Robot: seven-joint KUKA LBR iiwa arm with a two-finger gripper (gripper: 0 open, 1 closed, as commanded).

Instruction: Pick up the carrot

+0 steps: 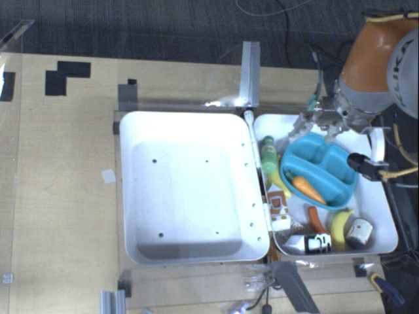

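Lying in blue tray (327, 165), at five o'clock of right bin (391, 235): carrot (308, 188), untouched. Hovering at tray's twelve o'clock, likely lining up a descent: pincer (319, 126), spread wide, grasping nothing. Crowding nearby: green bottle (269, 153).

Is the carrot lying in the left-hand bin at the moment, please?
No, the carrot lies in the blue tray inside the right-hand bin.

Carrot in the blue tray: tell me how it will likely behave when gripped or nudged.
The carrot looks smooth and tapered, so it may slip toward its thin end when pinched. Being rounded, it would probably roll if nudged, though the tray wall beside it should stop it. It looks like a stiff toy, likely light.
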